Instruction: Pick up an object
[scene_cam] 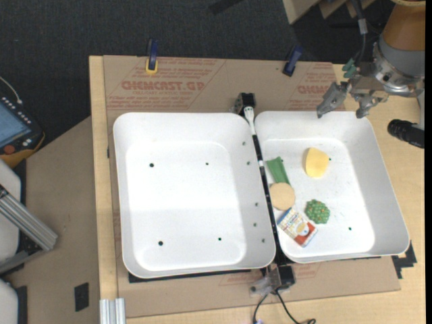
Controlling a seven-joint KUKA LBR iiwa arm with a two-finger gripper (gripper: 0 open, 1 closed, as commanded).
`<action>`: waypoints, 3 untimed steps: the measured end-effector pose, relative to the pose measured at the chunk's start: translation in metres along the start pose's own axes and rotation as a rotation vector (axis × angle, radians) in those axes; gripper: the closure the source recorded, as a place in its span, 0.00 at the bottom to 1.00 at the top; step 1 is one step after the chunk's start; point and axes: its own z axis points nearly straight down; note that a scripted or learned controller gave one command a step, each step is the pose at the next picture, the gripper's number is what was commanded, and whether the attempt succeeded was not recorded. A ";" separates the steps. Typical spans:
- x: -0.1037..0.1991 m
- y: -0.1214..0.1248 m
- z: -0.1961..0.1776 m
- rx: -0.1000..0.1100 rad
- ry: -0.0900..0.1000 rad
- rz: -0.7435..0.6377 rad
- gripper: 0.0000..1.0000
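- I see the tool (345, 105) hanging over the far rim of the right bin (378, 181), near that bin's back edge, with the arm (405, 32) coming in from the right.
- Its two fingers (329, 104) are spread apart, with nothing between them; the tool is open and empty.
- In the right bin I count five things, all lying well apart from the tool, toward the bin's left half and front.
- A yellow lemon-shaped object (316, 163) sits nearest the tool, around the bin's middle.
- A green flat strip (276, 170) lies against the bin's left wall, just beside the divider between the bins.
- A round tan disc (282, 196) lies just in front of the green strip, touching or nearly touching its near end.
- A green broccoli-like piece (317, 211) sits to the right of the disc.
- A small red, white and blue packet (298, 227) lies tilted at the front, just beside the disc and the broccoli piece.
- The left bin (135, 181) sits alongside, on the cardboard-covered desk (202, 79).
- Two clamps, a yellow-and-blue one (152, 57) and a blue one (292, 60), grip the desk's far edge.
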 end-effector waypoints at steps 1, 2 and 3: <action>0.014 -0.093 0.063 0.012 0.003 0.002 0.00; -0.040 -0.073 -0.098 -0.022 -0.009 0.004 0.00; 0.028 0.009 0.036 0.001 0.002 -0.008 0.00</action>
